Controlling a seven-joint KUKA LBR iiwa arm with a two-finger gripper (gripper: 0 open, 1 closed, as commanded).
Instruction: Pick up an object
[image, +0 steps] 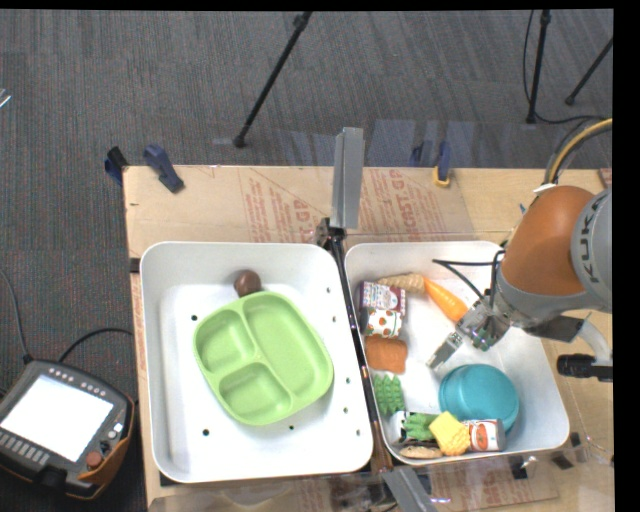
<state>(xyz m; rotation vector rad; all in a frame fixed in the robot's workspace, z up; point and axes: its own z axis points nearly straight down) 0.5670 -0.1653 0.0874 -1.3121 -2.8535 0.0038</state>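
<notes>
So the gripper (447, 352) is hung over the right bin (545, 405), roughly mid-bin, just above the rim of the teal bowl (481, 396) and just below the carrot (445, 298). Its fingers are spread a bit and nothing is pinched between them yet, as far as can be seen.

No single target is named by the task, so anything in that bin counts. The carrot, lying near the far edge, is probably the easiest bet: it's slim and set a little apart from the rest. The snack packets (383, 306) and the orange block (386, 354) are packed along the left wall, so they're likely harder to straddle.

For a good try, the fingers should be lined up across the carrot's narrow width, not along it, and dropped low before closing. The bowl's rim should be avoided on the way.

The green plate (263, 357) in the left bin can be ignored.
</notes>
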